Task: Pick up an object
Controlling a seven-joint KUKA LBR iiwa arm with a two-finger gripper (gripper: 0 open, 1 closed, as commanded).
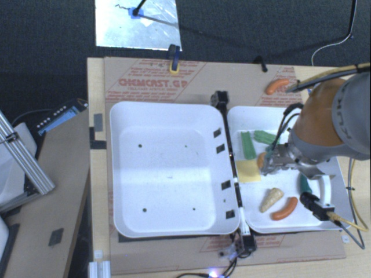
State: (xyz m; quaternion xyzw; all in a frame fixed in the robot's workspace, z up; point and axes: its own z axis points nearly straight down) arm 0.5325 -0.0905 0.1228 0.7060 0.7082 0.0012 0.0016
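Nearest the lens, a sausage and a cone lie in the right bin, while the pincer hangs low over an orange piece beside the yellow block, its state unclear; judging so, the reach is underway, and closing comes next.

A dark blue-grey carpet covers the floor across the top of the frame. On it, near the upper middle, lies a shiny silver sheet that catches the light. A tan board printed with red lettering fills the centre as the bench top. At the left edge stands a pale wooden surface bearing a ribbed metal rail. A thin white cable loops over the carpet at the upper right.
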